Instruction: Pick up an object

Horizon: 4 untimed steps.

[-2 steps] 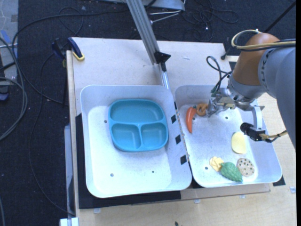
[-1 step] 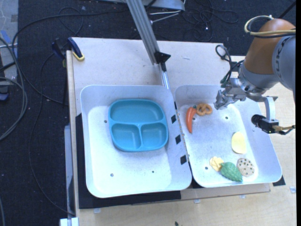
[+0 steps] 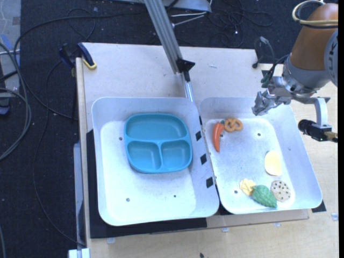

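White plastic forms both shallow bins on the table [image 3: 134,63]. The left bin [image 3: 107,198] carries a blue compartment plate [image 3: 158,142]; the right bin [image 3: 301,160] carries the loose items from which one is to be picked. With the right bin read as a clock face, a brown pretzel [image 3: 233,124] lies at about eleven o'clock, and an orange carrot [image 3: 217,136] is found just beside it toward ten o'clock, close to the wall shared with the left bin. A pale yellow slice [image 3: 273,162] rests near three o'clock. Clustered at five to six o'clock are a small yellow piece [image 3: 246,186], a green leafy piece [image 3: 264,195] touching it, and a spotted cookie [image 3: 280,190] just beside the leaf.

The tool [image 3: 259,109] is seen at the bin's twelve to one o'clock rim, above the wall, with nothing visibly between its fingers. Whether the fingers are spread or pressed together cannot be told at this resolution.

Risks are judged as follows. A descent from the present position is likely to meet the sloped wall rather than an item, since no item lies directly beneath. The pretzel, though nearest, is flat and could be pushed aside. The carrot may be jammed against the dividing wall. In the lower cluster, two pieces could be caught together or scattered. The slice and cookie offer little height for purchase.
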Each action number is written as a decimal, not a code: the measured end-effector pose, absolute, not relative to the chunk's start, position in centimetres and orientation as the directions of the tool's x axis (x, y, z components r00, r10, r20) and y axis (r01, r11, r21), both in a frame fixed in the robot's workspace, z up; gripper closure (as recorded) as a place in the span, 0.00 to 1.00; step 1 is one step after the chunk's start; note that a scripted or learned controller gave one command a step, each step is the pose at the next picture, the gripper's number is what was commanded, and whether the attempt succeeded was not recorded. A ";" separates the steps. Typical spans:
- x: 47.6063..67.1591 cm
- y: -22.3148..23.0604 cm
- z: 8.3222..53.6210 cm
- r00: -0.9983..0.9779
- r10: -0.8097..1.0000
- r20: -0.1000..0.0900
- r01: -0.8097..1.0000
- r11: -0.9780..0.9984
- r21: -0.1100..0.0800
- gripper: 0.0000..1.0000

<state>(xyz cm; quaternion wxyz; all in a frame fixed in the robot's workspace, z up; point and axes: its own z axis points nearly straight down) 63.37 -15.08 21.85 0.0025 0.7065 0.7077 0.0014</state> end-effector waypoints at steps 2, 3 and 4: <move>63.4 -2.6 21.6 -0.007 1.000 0.001 1.000 0.007 0.000 1.00; 62.9 2.8 21.2 -0.007 1.000 0.001 1.000 0.007 -0.001 1.00; 63.5 7.7 21.7 -0.008 1.000 0.002 1.000 0.008 0.002 1.00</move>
